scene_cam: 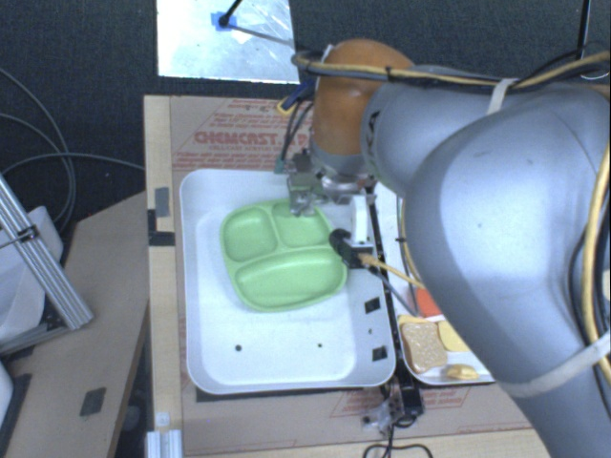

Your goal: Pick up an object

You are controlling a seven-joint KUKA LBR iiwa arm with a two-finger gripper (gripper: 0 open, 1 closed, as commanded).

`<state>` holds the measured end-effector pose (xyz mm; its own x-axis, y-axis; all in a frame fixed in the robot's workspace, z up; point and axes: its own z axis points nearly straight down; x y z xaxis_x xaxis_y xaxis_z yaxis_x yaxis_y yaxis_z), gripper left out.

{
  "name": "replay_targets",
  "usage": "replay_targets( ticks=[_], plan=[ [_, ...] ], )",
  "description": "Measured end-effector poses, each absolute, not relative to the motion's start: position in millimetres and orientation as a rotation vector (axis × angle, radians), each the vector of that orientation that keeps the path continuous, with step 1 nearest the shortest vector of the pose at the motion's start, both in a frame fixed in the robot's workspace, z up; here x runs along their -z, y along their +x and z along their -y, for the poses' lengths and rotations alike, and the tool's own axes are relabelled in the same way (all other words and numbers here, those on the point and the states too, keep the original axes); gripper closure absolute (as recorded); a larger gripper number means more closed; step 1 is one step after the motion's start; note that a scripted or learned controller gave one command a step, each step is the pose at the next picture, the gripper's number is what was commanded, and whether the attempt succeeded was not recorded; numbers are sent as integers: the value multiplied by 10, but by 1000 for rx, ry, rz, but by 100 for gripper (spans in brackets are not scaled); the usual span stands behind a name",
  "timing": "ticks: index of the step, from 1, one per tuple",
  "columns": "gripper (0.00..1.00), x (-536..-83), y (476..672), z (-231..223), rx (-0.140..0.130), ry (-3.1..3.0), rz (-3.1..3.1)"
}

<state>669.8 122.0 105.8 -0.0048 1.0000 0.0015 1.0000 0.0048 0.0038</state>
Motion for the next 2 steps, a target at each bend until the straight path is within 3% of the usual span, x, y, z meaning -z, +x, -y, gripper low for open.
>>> replay_targets(
  ticks=[1,2],
  plan=[
    [100,-3453,6705,-844,-23,2212,-2212],
    [100,-2991,6583,-1495,-2,2213,-2232]
  ],
)
